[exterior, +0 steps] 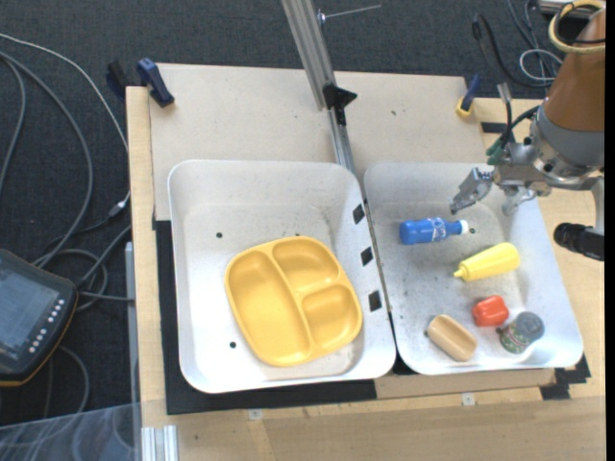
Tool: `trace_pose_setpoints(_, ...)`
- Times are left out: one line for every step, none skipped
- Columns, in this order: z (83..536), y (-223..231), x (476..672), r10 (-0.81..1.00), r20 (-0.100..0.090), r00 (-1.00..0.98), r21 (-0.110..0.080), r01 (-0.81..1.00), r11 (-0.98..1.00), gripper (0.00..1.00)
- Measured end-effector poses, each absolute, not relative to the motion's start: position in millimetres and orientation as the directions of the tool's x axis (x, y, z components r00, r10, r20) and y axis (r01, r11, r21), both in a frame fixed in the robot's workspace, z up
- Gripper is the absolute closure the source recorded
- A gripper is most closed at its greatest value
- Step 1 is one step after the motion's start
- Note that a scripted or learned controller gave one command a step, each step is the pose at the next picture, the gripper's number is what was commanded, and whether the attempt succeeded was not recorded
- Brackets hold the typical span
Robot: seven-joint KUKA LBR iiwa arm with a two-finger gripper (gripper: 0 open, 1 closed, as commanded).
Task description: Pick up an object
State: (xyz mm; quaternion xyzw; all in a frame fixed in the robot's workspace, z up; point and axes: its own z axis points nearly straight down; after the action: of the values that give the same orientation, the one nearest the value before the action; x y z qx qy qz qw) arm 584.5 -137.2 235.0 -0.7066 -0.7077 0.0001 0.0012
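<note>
So, start with the big things. You have two white bins on the bench. The left bin [192,200] holds a big yellow tray [293,299] with three sections, lying near its front. The right bin [413,185] holds all the small things, and your arm [577,94] reaches in over its far right corner.

The gripper [487,192] hangs above the back of the right bin. Its two fingers look spread apart, with nothing between them, so you are not holding anything yet.

Now the things you could pick. The blue bottle [432,230] lies on its side just below the gripper, with its white cap pointing right. It is the nearest one, so I would go for it. The yellow bottle [488,262] lies a little nearer the front, tilted, close to the blue one but not touching. Then comes the tan bun [451,337] near the front edge. The red block [490,310] and the round gray can [522,330] sit side by side in the front right corner.

To do this well, line the fingers up across the blue bottle, one on each long side, not end to end. Aim for the fat middle, not the thin cap. Come straight down so you don't bump it, since a round bottle will likely roll away. Close slowly, then lift straight up. Stay clear of the yellow bottle as you go down.
</note>
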Motion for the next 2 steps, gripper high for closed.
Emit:
trace_pose_setpoints(235.0,-137.3,584.5,1.0,0.002,-0.001,-0.001,1.0,0.001,0.0)
trace_pose_setpoints(177.0,-130.8,576.5,1.0,0.003,-0.001,-0.008,1.0,0.001,0.0)
